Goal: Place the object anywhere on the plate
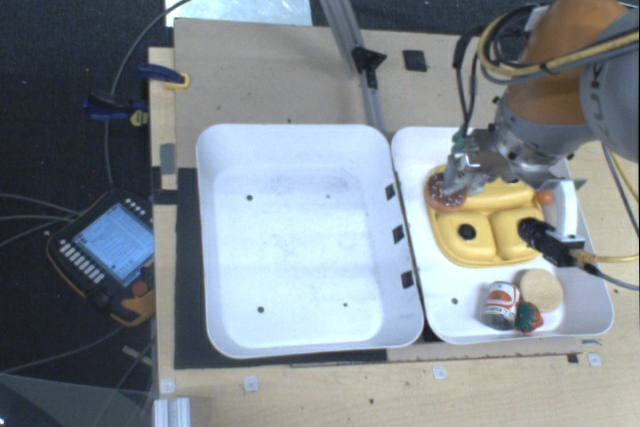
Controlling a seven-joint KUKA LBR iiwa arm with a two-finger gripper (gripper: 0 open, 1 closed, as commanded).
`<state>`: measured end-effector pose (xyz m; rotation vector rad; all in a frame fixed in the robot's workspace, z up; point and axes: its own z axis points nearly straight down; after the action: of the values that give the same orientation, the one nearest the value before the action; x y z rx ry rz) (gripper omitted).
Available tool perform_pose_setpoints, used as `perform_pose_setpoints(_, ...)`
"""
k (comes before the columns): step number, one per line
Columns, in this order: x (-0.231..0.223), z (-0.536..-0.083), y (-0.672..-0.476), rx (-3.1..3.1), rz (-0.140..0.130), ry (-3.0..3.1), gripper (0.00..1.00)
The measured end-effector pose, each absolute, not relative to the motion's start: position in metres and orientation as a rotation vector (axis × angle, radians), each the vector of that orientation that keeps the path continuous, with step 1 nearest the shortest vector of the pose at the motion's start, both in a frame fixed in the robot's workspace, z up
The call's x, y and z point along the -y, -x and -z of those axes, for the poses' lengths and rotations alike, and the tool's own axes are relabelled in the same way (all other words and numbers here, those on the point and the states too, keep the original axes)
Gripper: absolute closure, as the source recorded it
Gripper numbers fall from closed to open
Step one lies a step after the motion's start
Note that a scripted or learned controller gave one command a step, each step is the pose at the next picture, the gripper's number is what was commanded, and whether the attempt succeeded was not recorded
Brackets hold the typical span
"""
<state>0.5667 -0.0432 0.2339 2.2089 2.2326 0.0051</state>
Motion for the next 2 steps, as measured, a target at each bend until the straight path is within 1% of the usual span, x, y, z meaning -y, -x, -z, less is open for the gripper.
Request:
perform_pose_setpoints(1, -0.006, -0.222, -0.581, -2.233, -0.004, -2.21, 1.0)
perform_pose_setpoints(2, -0.06, -0.234, -0.601, -2.232, -0.008, -2.208, 1.0)
